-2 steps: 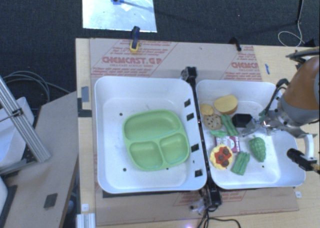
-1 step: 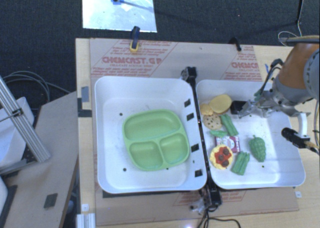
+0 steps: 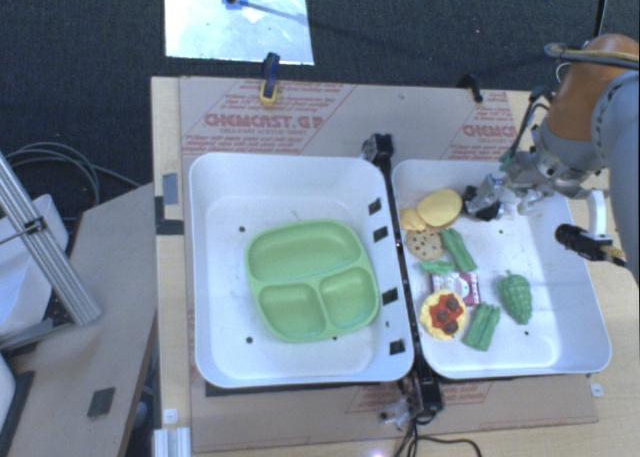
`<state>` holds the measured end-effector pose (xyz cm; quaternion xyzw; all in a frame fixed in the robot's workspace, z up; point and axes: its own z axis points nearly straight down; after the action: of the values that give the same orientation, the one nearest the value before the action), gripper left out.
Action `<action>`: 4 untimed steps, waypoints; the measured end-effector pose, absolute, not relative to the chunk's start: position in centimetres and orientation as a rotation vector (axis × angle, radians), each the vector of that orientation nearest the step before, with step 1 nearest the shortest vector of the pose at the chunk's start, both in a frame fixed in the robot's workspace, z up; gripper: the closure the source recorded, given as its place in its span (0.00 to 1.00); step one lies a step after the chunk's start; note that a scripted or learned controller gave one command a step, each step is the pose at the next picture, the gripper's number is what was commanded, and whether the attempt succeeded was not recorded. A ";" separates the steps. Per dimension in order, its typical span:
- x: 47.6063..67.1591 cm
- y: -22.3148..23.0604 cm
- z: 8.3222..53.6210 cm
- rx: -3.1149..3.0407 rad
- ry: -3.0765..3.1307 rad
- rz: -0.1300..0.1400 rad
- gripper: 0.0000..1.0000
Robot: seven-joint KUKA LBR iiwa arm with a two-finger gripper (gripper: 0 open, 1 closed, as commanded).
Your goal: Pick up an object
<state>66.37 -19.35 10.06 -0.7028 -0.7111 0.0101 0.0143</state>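
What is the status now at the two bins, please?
Tool low at right white bin's far edge, nothing seen held. Round yellow toy just beside it. Green divided tray alone in left white bin.

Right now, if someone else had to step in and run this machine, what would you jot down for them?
Gripper: low over the back of the right bin, near the yellow round piece; I can't tell whether it is open or shut, and nothing is visibly held.
Things: toy foods lie in the right bin: cookie, pizza slice, dark green bumpy piece, green sticks. The left bin holds a green divided tray.
Done: nothing lifted.
Left: grasp one item and raise it.
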 end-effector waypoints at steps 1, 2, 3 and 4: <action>66.2 -19.5 8.5 -2.182 -2.204 0.033 0.00; 67.0 -18.8 13.4 -2.218 -2.232 -0.005 0.00; 62.3 -20.8 8.2 -2.221 -2.219 0.003 0.00; 62.7 -20.7 9.7 -2.222 -2.229 -0.005 1.00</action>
<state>62.72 -20.67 9.66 -0.7059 -0.7083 -0.0015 -0.0029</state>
